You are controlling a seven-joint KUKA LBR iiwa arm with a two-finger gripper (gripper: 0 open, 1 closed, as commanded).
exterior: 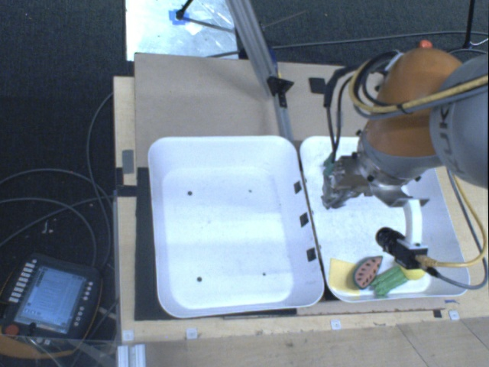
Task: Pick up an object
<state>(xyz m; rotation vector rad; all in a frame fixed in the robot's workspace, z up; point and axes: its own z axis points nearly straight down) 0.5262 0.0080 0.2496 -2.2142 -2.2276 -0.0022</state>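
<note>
My gripper (335,191) hangs over the left part of the right bin (447,228), close to the divide between the two bins. The orange band of the arm (412,105) covers the bin's far side. At the bin's near edge lies a small pile: a red-brown watermelon-slice toy (368,271) resting on a yellow piece (341,272), with a green ribbed object (388,280) beside it on the right. The pile is nearer to the camera than the gripper and apart from it. I see nothing held at the gripper's tip.
The left bin (164,205) is plain white with a few small dark dots. A black cable fitting (391,242) with a yellow cable hangs from the arm just above the pile. A metal pole (256,40) slants across the bench's far side.
</note>
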